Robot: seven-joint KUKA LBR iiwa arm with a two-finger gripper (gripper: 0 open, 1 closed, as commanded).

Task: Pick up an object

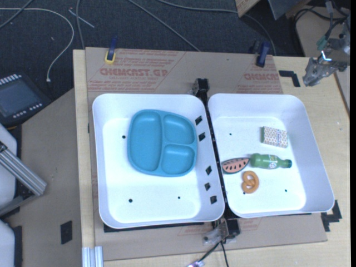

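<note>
Plastic all round, as far as we can see: two shallow white bins with rounded corners sit side by side on the desk (83, 149), the left bin (111, 199) holding a smooth blue divided plate (162, 143) with three compartments. In the right bin (300, 193) we've got four little things clustered toward the middle: a speckled, square-ish packet (275, 136), a glossy green bottle (270, 161) lying on its side, a watermelon slice toy (235, 164) just beside the bottle's base, and a twisty orange pretzel (250, 181) right below those two. Nothing covers any of them.

Up at the top right the hand (317, 71) hangs outside the bins, well apart from the items; it's small and blurry, so we can't tell if its fingers are apart or together. A printed cardboard sheet (144, 68) lies under the bins, held by two blue clamps at the far edge. Cables trail over dark carpet (167, 10) beyond.
</note>
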